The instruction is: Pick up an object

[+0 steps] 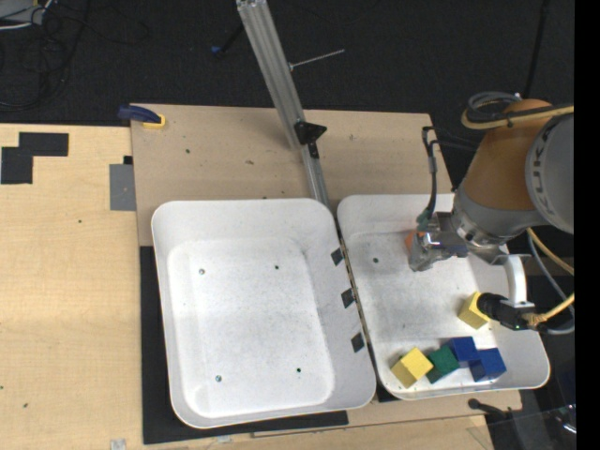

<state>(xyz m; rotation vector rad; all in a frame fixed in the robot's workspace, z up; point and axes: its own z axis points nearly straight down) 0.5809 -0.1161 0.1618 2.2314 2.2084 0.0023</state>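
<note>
Claw (pixel 424 251) low in right bin (pixel 394 298), arm (pixel 511 181) bent over

The arm (pixel 548 172) is a thick grey cylinder with a broad orange band (pixel 502 172) above its wrist, ending in a small silvery metal pincer (pixel 427 249), with grey cable loops over the band and a black-and-yellow cable below it.

We see two white bins (pixel 246 216), speckled w/ dark dots, on a pale wood counter (pixel 56 279). Blocks: yellow (pixel 411 367), green (pixel 442 361), blue (pixel 474 358). Arm (pixel 525 181) grey w/ orange band.
</note>
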